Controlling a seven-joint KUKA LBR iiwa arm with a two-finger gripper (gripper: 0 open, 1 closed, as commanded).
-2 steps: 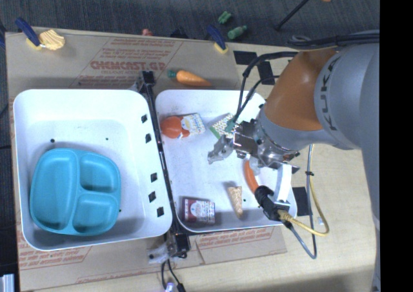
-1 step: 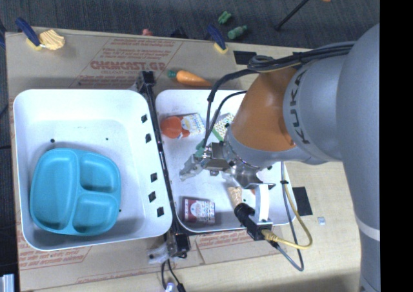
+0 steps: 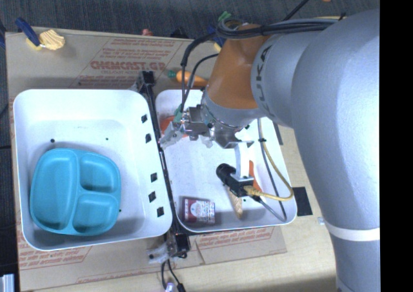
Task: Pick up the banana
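**Entry: banana pick, judged to be at the approach or descent stage**

- Arm (image 3: 310,71): reaches in from the right, with its bulk spread over much of the right bin (image 3: 193,171)
- Gripper (image 3: 182,125): set at the upper left of the right bin, close to the wall shared with the left bin (image 3: 77,113). How far the jaws are open cannot be told from this angle, and nothing is seen held
- Banana: its place cannot be told. It is judged most likely to be hidden beneath the wrist, in the covered part of the right bin
- Blue divided plate (image 3: 74,191): lies flat in the lower part of the left bin
- Dark red box (image 3: 197,210): lies at the near edge of the right bin, well apart from the gripper
- Orange item (image 3: 193,79): lies at the far rim of the right bin
- Red-orange piece (image 3: 166,120): lies just beside the gripper, against the shared wall; too small to be identified

**Handling note (judgement)**

- The jaws should be opened wide before descent and closed across the banana's narrow width near mid-length
- The descent should be kept clear of the shared wall, since a jaw caught on it would spoil the closure
- The red-orange piece should not be taken by mistake
- The lift should be made straight up and slowly, and only once the banana is confirmed between the jaws
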